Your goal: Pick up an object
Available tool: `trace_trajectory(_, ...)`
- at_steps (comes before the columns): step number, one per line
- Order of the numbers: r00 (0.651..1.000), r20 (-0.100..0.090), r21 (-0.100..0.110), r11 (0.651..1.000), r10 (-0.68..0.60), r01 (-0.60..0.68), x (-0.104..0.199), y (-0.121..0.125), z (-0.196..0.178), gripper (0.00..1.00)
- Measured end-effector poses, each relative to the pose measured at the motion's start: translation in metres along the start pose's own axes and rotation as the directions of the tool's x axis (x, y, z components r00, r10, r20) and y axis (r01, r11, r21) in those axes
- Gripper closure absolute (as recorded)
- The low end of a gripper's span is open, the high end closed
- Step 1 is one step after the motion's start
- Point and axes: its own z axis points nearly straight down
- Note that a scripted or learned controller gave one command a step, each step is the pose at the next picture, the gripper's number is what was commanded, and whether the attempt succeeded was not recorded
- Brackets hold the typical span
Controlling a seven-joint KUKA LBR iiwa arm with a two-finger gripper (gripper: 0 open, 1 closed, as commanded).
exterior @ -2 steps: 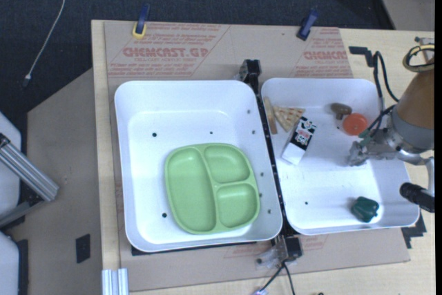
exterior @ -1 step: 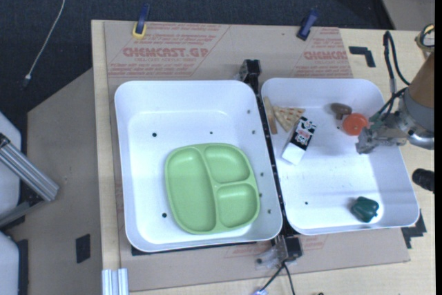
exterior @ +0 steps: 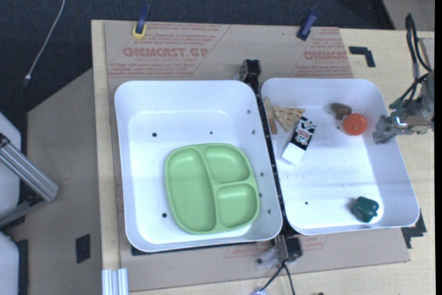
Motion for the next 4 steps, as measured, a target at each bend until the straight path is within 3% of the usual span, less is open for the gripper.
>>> trace_trajectory(1, 1.0, -0.001, 0.001, 1.0, -0.002, 0.002, -0.001, 0.002, -0.033, 1.0)
trace_trajectory(4, 1.0, -0.005, 0.005, 1.0, -0.001, 0.001, 0.165, 0.017, -0.031, 1.0)
